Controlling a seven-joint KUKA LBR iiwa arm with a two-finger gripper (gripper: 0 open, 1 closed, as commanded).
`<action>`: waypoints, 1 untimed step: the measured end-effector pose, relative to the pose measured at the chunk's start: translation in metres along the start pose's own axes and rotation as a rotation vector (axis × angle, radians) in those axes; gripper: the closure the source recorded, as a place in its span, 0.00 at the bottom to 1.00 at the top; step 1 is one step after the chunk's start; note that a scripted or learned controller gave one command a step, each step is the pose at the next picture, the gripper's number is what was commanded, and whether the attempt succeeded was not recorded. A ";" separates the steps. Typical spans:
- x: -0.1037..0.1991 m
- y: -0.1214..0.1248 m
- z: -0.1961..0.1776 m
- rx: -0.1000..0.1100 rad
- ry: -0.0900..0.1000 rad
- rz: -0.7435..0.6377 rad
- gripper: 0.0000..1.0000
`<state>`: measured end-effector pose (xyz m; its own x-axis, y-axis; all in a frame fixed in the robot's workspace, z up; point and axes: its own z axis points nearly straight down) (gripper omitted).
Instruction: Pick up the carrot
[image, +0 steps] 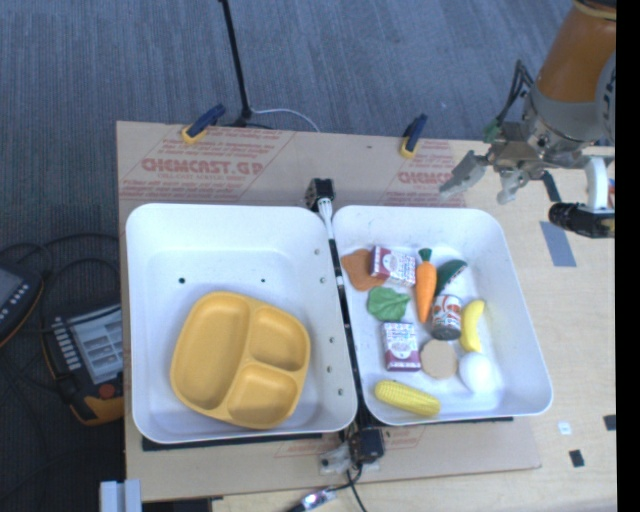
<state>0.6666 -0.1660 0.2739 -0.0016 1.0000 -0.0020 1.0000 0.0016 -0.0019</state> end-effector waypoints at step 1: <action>0.021 -0.059 0.146 0.017 0.004 -0.029 0.00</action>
<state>0.6070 -0.1451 0.1280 -0.0304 0.9995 0.0027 0.9994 0.0305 -0.0191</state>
